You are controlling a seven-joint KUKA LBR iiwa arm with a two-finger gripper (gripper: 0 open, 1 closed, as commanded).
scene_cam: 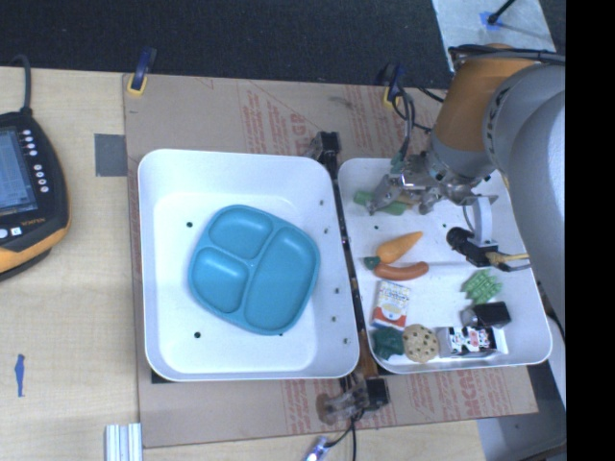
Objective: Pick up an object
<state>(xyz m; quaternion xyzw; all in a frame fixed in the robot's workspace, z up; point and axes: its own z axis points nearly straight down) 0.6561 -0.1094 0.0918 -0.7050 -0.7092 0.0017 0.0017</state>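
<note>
Two white bins sit side by side on the desk (86, 353); the left bin (159, 257) carries a blue divided plate (254, 268), the right bin (533, 349) a scatter of small things. Among them lie a carrot (400, 247), a sausage (402, 271), a cookie (420, 342) and a small green piece (364, 198) near the far rim. The pincer (404, 195) hangs low at that far corner, just beside the green piece; whether it is spread or closed, or has hold of anything, I cannot tell. A good pick here probably means centring over one item, keeping off the bin wall, then closing squarely before lifting
</note>
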